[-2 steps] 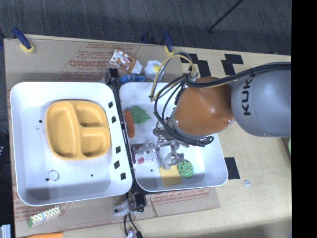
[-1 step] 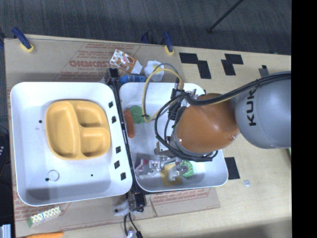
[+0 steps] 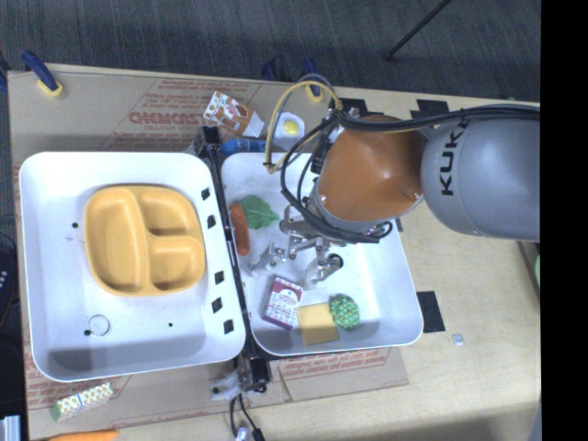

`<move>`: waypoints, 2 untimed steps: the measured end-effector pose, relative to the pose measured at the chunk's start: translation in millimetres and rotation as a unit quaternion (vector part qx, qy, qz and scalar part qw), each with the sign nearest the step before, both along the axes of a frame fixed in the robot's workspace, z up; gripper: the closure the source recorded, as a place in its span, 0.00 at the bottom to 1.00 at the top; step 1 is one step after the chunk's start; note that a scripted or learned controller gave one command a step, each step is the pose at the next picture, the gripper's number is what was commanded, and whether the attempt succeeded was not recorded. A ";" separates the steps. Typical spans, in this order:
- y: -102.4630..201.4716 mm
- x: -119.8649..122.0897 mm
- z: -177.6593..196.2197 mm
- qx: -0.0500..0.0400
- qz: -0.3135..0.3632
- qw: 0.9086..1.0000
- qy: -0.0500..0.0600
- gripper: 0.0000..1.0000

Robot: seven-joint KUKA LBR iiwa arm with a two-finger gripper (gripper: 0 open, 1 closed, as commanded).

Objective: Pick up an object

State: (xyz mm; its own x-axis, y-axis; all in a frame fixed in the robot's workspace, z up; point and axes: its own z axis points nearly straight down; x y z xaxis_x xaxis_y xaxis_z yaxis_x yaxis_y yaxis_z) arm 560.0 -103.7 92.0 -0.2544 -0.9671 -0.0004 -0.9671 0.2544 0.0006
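Objects lie in the right bin (image 3: 404,301): carton (image 3: 283,302), yellow block (image 3: 317,323), green ball (image 3: 344,310) below the gripper (image 3: 308,257), whose opening cannot be told.

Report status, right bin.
Gripper low in right bin, nothing seen held. Carrot, leaf beside it. Carton, cheese, green ball nearer front.

Even, soft overhead light, and a slightly grainy picture.
The white bins (image 3: 37,246) glared mildly; faint shadows pooled beneath the arm (image 3: 478,173).

One fixed camera above the bench (image 3: 478,338) — looking down aslant on both bins (image 3: 37,246)
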 end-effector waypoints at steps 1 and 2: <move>4.9 29.5 0.1 0.000 -0.004 1.000 0.000 0.00; 4.4 83.1 0.3 0.000 0.023 1.000 0.000 0.00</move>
State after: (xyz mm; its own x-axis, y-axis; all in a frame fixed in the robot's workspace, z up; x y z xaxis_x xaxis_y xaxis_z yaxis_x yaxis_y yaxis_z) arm 643.0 -99.3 92.4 -0.2093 -0.9778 0.0002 -0.9778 0.2093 -0.0004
